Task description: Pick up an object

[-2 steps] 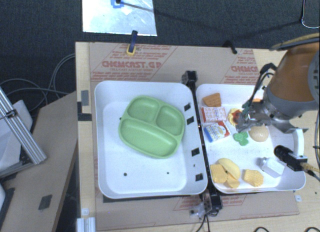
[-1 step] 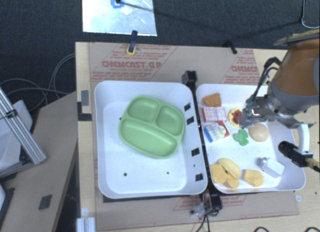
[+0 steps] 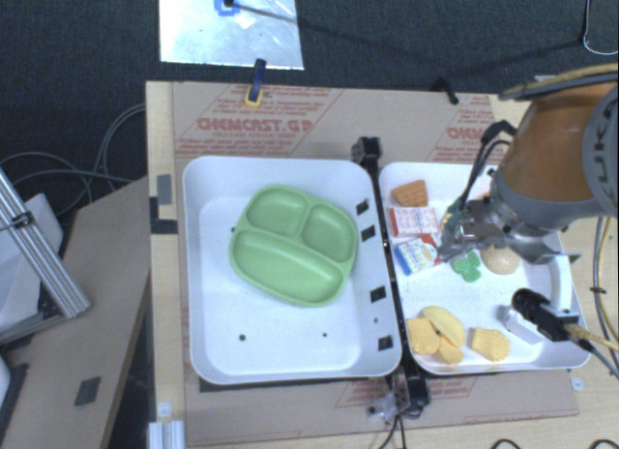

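Jaws [image 3: 455, 239] low in the right bin [image 3: 571, 365], just beside a green toy [image 3: 467, 267] and flat packets [image 3: 414, 240]; open or closed, cannot tell. Green divided plate [image 3: 293, 244] in the left bin [image 3: 208, 341].

One fixed overhead view, slanting down on both white bins [image 3: 290, 171], arm [image 3: 556, 162] from the right.

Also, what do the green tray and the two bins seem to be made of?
The green tray looks like moulded plastic with a matte finish: one even colour, soft rounded dividers. The left bin and right bin look like thin white plastic, smooth and slightly glossy, though I cannot be sure.
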`<state>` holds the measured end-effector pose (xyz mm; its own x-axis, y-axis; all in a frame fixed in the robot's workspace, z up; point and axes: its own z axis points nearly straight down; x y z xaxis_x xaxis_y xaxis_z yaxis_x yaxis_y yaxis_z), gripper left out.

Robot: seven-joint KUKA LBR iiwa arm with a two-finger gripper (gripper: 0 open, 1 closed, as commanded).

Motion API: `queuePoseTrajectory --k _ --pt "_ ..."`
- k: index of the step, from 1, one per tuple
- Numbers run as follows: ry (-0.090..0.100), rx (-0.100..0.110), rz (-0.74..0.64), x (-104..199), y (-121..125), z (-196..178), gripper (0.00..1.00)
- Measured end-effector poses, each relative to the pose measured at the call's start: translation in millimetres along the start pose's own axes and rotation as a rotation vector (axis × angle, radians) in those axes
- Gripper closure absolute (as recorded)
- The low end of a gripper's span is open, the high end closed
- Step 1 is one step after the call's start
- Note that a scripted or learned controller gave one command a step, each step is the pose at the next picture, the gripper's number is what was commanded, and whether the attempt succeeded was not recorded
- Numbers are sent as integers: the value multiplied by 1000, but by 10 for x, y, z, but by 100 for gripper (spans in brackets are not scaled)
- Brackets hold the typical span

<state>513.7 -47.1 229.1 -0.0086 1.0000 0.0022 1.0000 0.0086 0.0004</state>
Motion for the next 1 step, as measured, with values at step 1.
queuePoseTrajectory --k 1 --pt "-2 0 8 -91 9 81 100"
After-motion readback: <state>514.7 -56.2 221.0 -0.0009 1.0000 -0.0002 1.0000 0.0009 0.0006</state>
